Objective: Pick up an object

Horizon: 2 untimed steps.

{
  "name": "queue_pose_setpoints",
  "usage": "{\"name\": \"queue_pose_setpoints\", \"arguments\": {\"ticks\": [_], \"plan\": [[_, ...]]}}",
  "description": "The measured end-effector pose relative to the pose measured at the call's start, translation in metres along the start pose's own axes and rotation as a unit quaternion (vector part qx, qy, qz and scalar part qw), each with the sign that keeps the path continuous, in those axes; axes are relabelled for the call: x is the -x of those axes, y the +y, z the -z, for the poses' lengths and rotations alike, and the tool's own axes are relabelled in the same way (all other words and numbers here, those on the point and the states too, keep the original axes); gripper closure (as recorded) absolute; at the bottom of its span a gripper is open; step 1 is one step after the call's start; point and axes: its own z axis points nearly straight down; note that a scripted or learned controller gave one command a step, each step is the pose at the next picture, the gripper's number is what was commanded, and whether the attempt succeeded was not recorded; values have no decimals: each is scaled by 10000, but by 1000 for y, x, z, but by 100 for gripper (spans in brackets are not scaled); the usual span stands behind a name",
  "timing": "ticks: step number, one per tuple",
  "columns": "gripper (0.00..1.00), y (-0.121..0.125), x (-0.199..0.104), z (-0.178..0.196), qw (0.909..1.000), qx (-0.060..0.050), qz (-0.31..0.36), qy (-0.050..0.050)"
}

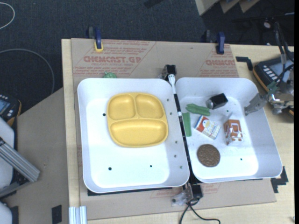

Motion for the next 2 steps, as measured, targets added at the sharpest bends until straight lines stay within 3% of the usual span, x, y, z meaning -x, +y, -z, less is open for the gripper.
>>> {"name": "queue_pose_setpoints", "arguments": {"ticks": [1, 2], "plan": [[0, -53, -62, 88, 10000, 45, 29, 4], [100, -52, -59, 94, 10000, 22, 9, -7]]}}
